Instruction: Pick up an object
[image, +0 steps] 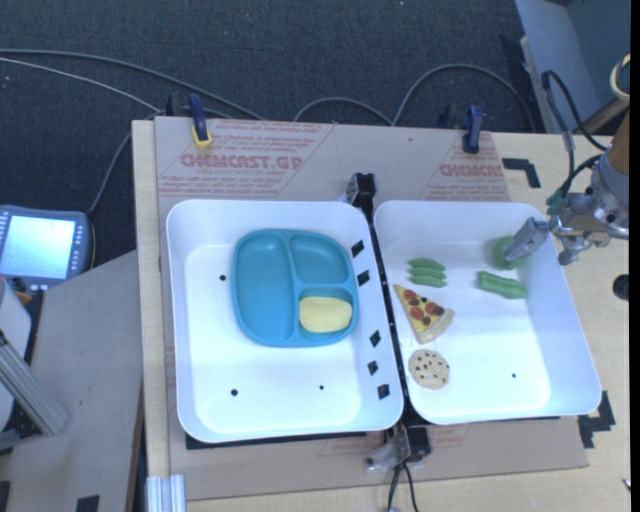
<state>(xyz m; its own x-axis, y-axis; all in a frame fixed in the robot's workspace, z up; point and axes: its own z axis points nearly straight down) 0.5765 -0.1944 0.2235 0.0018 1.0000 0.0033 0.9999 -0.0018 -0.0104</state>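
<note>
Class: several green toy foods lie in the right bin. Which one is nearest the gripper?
The green piece at the bin's upper right, directly beside the gripper. The green pod lies below it, and the one above the pizza slice is farthest.

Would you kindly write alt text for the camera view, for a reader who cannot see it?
A grey robot arm's gripper hovers over the right white bin, near a green piece; that bin also holds a second green piece, a toy pizza slice and a cookie. The left bin holds a blue divided plate bearing a yellow item.
</note>
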